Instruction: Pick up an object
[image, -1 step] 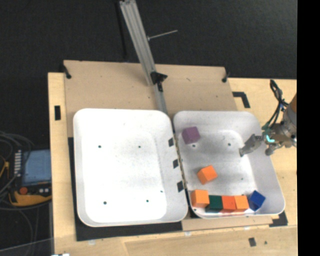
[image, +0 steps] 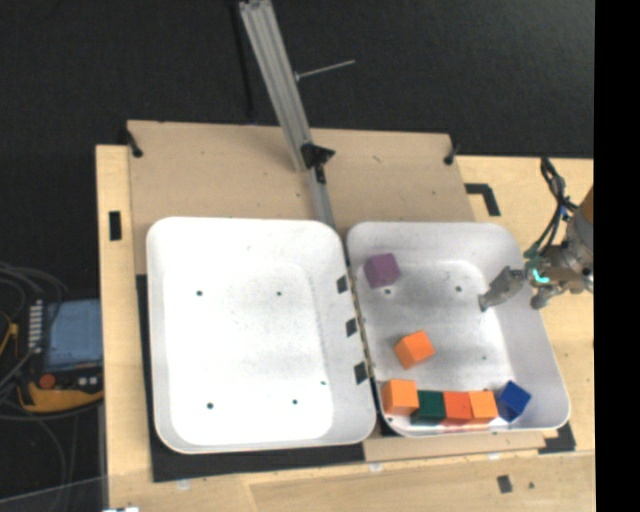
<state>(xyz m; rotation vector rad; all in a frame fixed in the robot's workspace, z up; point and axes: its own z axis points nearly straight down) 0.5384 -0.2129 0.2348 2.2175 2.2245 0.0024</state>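
Observation:
The right bin (image: 430, 232) holds several small cubes. A purple cube (image: 381, 269) lies near its back left. An orange cube (image: 414, 349) sits alone in the middle. Along the front wall stand an orange cube (image: 401, 396), a green cube (image: 431, 406), a red-orange cube (image: 458, 406), another orange cube (image: 483, 405) and a blue cube (image: 513, 399). My gripper (image: 517, 297) hangs over the bin's right side, open, with nothing between its fingers. It is well right of the lone orange cube and above the blue one in the view.
The left bin (image: 250, 330) lies beside the right one. A metal rail (image: 285, 90) slants from the top down to the gap between the bins. A blue device with cables (image: 70, 335) sits off the bench at the left.

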